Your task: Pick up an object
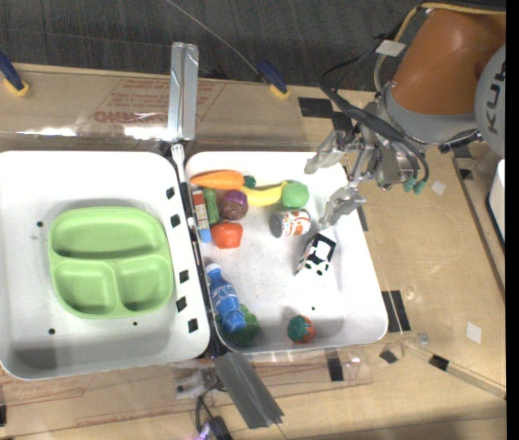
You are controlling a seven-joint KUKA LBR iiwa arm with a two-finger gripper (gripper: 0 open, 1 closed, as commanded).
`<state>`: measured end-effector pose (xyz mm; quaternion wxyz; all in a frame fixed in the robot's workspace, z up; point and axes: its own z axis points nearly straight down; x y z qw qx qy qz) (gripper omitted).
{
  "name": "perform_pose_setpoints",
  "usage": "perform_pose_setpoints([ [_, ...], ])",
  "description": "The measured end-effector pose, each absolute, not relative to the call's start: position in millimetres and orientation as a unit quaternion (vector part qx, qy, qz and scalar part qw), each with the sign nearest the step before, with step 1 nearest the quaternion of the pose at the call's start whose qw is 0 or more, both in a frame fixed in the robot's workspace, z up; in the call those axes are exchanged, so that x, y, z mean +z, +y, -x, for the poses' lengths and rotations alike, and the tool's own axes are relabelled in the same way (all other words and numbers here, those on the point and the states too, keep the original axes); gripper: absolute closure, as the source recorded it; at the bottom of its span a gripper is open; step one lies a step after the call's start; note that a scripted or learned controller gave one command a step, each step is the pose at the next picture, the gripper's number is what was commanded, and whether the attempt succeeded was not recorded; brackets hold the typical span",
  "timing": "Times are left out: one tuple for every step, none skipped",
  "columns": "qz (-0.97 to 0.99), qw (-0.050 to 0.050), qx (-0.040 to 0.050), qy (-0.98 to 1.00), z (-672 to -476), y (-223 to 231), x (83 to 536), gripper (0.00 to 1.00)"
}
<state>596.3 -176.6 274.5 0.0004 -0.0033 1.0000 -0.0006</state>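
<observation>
The gripper (337,183) was seen open and empty; the near black-and-white block (315,253), judged light and stiff, suited a side grasp.

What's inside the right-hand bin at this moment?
The right bin holds a carrot, banana, blue bottle, black-and-white block and other small toys. Whatever lies beneath the clustered toys is covered.

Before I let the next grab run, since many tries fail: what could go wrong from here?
1. The claw hangs at the right bin's far right rim; coming straight down, it might strike the wall.
2. The carrot, banana, green ball and purple fruit lie packed together, so a finger may push neighbours aside instead of closing on one.
</observation>
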Motion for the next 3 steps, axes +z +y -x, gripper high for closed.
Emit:
perform_pose_setpoints([
  [0.032, -0.004, 0.0013, 0.999, -619.6, -179, 191, 0.0],
  [0.061, 0.0, 0.0001, 0.998, -605.5, -180, 92, 0.0],
  [0.105, 0.001, 0.0001, 0.994, -562.4, -209, 93, 0.0],
])
